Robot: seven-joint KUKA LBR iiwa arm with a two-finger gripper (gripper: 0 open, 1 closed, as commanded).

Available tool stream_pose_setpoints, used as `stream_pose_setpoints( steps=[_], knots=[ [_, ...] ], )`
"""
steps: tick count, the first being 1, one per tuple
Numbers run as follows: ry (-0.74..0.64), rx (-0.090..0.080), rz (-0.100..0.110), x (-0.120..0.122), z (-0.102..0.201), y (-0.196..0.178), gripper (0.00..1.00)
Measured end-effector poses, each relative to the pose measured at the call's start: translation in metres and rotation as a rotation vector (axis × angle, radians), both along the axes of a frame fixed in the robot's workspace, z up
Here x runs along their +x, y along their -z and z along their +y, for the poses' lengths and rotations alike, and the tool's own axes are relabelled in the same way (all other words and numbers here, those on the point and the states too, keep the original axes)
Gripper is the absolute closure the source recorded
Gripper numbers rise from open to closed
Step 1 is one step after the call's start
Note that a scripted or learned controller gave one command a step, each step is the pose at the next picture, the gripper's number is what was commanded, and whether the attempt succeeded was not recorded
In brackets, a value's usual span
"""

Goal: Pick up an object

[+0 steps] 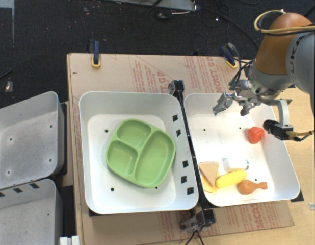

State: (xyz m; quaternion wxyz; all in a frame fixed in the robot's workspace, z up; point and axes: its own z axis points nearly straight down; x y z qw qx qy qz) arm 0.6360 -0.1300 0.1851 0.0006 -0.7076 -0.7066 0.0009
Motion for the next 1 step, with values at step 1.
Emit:
stream_pose_setpoints(
  steps=[1],
  knots=[
    [-0.004, 0.0, -0.001, 0.006, 0.0053, 0.0457, 0.0]
  ],
)
